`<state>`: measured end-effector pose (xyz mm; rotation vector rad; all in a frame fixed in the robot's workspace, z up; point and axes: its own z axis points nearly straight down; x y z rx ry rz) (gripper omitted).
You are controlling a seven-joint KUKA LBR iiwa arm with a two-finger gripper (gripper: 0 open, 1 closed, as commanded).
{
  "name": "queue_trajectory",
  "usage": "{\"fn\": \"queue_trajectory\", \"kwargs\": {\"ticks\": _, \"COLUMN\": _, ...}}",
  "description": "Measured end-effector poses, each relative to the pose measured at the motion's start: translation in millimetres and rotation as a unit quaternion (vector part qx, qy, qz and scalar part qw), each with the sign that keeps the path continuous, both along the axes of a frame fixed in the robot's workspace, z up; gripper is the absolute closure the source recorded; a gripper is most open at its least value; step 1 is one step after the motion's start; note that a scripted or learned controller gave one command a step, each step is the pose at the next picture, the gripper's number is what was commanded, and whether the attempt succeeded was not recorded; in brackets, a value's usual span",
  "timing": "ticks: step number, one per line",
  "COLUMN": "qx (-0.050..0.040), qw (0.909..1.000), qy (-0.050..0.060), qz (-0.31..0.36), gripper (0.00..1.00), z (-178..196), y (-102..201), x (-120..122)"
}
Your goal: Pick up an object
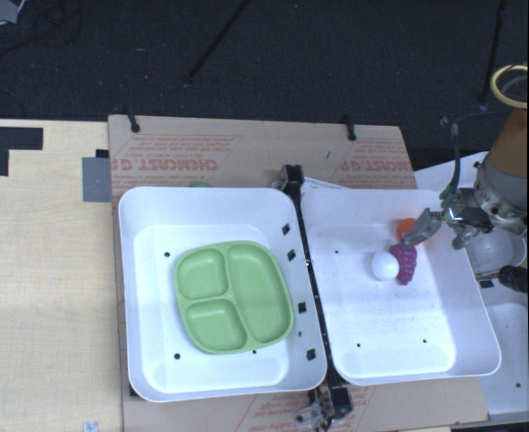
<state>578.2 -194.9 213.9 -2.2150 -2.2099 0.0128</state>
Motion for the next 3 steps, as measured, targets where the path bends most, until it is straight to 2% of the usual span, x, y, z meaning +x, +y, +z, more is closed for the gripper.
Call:
{"fn": "queue_trajectory", "kwargs": {"ticks": 1, "qx": -0.0016, "qw": 1.0000, "qy": -0.007, "qz": 0.001, "gripper": 0.00, "z": 7.7, "y": 0.0, "x": 2.9}}
{"fn": "queue_trajectory", "kwargs": {"ticks": 2, "qx": -0.0007, "qw": 1.0000, "qy": -0.004, "qz": 0.001, "gripper": 0.00, "z": -53.0, "y": -7.2, "x": 2.0}}
{"fn": "queue_trajectory", "kwargs": {"ticks": 3, "qx": -0.0004, "qw": 1.0000, "qy": -0.008, "qz": 0.001, "gripper": 0.00, "z": -91.8, "y": -11.1, "x": 1.7}}
